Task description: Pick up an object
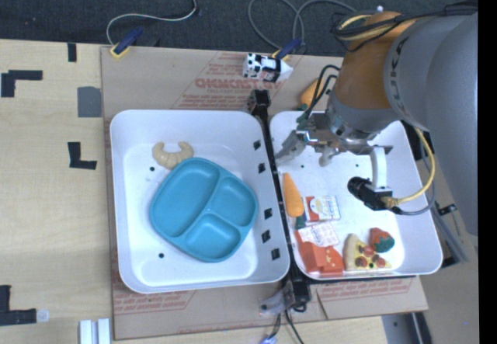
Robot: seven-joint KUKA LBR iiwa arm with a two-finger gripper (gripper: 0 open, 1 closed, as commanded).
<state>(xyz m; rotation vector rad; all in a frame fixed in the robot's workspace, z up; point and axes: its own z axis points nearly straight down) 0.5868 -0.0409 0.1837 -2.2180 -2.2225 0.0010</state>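
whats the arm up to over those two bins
A grey arm reaches in from the right over the right bin, its gripper hanging low near that bin's upper left. It holds nothing that can be seen. Below it in that bin lie a carrot, two small packets, an orange block and a pizza slice. The left bin holds a blue divided plate and a croissant, apart from the arm.

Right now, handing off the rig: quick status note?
Claw: over the upper left of the right bin; nothing seen between its fingers.
Right bin: carrot, two cartons, pizza slice, strawberry.
Left bin: blue divided plate, croissant.
Done: no pick visible.
Left: grasp and lift one object; the carrot looks nearest.
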